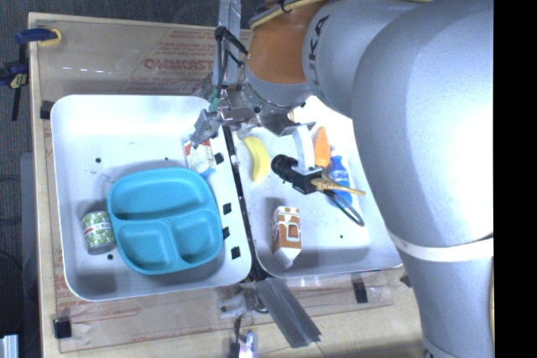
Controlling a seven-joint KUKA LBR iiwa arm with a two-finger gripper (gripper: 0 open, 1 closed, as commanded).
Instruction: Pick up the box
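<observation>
A small red and white box lies in the left bin, close to the divider and just behind the blue plate. My gripper hangs right over it, its tip at the box's upper edge; whether it touches the box is unclear. An orange and white carton sits in the right bin near the front, well clear of the gripper.
A blue compartment plate fills the front of the left bin, with a green can to its left. The right bin also holds a banana, an orange carrot and a blue item. The arm covers the right bin's back.
</observation>
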